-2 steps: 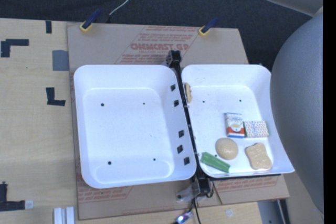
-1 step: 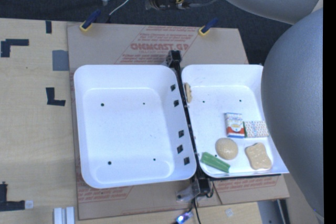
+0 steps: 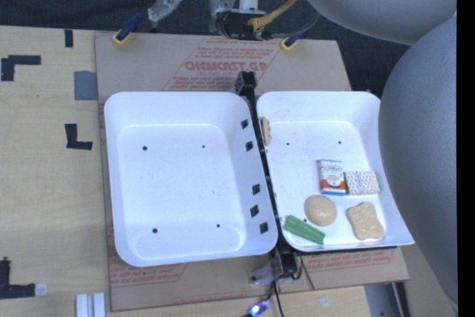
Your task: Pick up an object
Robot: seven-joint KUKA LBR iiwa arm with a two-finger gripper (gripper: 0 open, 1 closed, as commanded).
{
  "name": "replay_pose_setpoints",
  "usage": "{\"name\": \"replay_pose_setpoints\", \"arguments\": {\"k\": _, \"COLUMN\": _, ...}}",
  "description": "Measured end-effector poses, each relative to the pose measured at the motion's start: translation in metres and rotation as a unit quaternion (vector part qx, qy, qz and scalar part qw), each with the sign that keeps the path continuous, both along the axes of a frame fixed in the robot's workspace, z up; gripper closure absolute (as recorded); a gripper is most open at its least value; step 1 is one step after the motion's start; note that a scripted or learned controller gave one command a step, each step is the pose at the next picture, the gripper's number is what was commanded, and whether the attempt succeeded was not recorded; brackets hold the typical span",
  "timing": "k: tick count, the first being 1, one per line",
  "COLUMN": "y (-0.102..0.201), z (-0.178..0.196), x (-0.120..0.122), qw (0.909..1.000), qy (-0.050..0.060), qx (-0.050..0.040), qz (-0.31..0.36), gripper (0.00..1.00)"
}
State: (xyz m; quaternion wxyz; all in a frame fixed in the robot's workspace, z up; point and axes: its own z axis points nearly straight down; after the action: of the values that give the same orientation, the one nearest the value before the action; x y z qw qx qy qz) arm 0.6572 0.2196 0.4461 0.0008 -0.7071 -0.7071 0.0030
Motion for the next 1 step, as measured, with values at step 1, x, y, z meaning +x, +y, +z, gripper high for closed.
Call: {"name": "replay_pose_setpoints", "arguments": {"k": 1, "y": -0.0161, "z": 0.0019, "x": -0.0183, "qw": 1.0000, "qy": -0.001, "qx": 0.0013, "qz": 0.001, "gripper": 0.00}}
